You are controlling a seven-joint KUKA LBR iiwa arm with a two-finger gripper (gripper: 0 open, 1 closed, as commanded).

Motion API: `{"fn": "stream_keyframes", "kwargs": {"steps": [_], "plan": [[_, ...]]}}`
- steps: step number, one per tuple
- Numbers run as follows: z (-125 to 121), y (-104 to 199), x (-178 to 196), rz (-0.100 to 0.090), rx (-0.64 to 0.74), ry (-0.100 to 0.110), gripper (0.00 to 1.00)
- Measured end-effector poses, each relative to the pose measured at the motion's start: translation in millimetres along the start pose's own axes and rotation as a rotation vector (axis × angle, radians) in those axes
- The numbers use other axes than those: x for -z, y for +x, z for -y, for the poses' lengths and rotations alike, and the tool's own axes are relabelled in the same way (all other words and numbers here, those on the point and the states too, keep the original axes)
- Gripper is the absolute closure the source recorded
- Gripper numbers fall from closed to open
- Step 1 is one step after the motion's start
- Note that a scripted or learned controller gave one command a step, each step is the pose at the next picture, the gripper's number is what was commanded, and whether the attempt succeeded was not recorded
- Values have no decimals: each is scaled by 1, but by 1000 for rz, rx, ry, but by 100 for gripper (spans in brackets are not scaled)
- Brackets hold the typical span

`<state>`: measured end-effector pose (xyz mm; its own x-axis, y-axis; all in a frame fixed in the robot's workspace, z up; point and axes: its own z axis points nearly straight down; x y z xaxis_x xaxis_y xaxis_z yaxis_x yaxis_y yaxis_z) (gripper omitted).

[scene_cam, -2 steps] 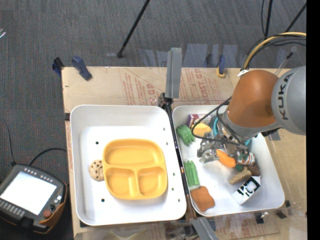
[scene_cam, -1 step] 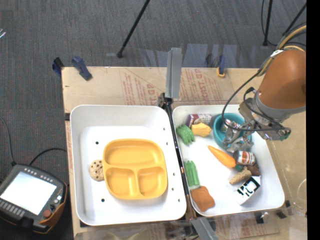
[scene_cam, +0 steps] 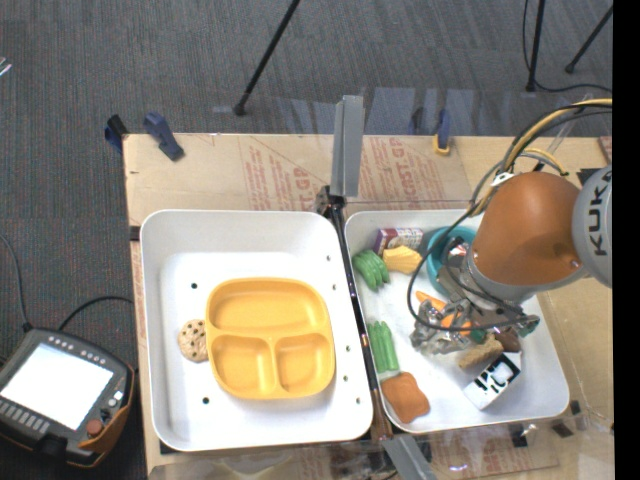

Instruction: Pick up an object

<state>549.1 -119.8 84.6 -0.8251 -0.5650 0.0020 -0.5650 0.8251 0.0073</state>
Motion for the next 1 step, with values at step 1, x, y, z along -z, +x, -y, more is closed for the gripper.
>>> {"fn": "stream_keyframes", "kwargs": {"steps": [1], "plan": [[1,-1,3,4,0,5,0]]}}
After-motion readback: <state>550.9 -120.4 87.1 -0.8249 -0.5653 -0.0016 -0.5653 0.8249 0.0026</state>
